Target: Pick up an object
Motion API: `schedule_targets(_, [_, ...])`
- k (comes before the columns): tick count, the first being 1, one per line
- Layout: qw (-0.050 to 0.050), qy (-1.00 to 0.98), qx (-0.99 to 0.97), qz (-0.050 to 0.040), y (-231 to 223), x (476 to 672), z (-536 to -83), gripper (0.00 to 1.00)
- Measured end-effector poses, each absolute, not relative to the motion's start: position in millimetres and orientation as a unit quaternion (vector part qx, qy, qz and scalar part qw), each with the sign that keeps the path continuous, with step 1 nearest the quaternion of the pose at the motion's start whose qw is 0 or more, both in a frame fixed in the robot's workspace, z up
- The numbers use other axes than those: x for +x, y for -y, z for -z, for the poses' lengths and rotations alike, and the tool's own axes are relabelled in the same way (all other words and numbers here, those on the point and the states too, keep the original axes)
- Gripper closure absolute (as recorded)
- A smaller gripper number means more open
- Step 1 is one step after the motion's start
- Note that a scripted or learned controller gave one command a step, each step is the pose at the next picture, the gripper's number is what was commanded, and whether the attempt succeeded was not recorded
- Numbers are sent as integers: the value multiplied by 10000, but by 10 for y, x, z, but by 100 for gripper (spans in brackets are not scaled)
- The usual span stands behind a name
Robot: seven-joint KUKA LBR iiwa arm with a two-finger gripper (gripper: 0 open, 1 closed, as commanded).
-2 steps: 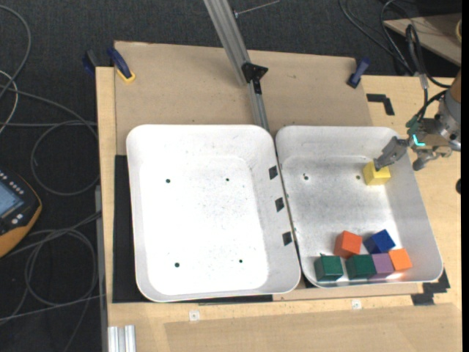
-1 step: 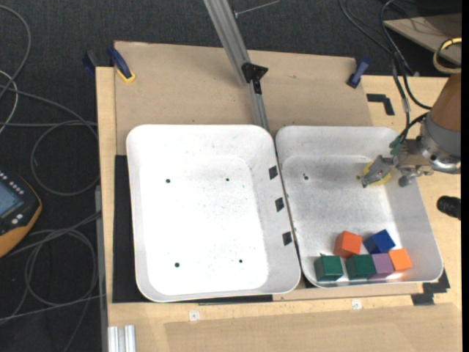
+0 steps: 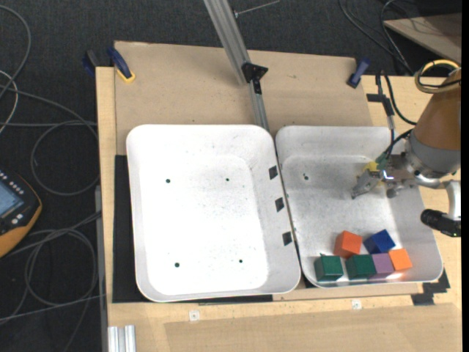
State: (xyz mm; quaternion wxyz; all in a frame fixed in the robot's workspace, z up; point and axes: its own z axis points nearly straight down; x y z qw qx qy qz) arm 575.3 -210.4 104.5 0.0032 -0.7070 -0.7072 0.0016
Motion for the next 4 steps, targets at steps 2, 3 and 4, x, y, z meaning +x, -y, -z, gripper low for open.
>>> schedule_targets(2, [-40, 7078, -7064, 19, 2141, 5886, -1793, 100])
schedule_targets(3, [-39, 7076, -7066, 17, 2165, 5803, -2348, 100])
schedule_targets(4, [-29, 7079, -7063, 14, 2166, 5816, -2736, 100])
